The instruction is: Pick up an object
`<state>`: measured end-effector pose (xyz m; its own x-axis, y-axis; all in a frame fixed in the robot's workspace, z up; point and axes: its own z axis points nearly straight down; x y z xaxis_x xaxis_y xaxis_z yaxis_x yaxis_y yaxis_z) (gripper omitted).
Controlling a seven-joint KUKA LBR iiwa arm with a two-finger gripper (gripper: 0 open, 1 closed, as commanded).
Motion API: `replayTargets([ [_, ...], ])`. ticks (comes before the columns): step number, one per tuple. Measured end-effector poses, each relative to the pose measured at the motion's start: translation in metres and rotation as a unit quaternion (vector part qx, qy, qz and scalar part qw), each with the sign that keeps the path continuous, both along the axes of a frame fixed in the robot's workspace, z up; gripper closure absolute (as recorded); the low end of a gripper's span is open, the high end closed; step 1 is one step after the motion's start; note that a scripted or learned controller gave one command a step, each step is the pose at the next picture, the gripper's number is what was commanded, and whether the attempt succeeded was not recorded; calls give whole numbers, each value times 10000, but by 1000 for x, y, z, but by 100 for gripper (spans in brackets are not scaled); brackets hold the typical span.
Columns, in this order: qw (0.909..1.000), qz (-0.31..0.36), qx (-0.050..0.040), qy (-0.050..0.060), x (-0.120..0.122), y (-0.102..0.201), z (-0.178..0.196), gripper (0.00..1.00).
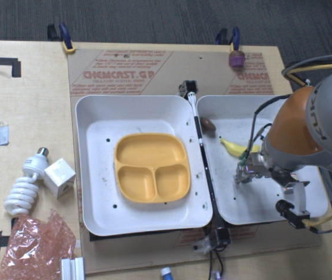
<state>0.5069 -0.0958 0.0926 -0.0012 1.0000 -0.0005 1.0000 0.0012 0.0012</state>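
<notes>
A: Two candidates in the right bin [224, 206], banana [233, 147] and a small brown object [208, 125]. Tool [246, 174] hangs just on the near side of the banana, low over the bin floor. Can't tell its state, the wrist hides it.

B: Risk?

A: Tool sits off the banana's near end, not over its middle. My guess: closing there catches the tip or nothing. A curved fruit could roll or skid toward the brown object beyond it.

B: Anything else?

A: Bin divider [199, 136] lies just left of the banana. If nudged that way, the fruit jams against the wall. Yellow tray [152, 167] in the left bin [90, 156] is well apart, not a factor.
</notes>
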Motion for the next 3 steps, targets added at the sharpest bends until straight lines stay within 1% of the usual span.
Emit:
replayTargets([
  [1,10000,-13,5,8,-29,2,0,0],
  [2,10000,-15,4,4,-29,3,0,0],
  [3,10000,3,0,1,2,0,0,0],
])
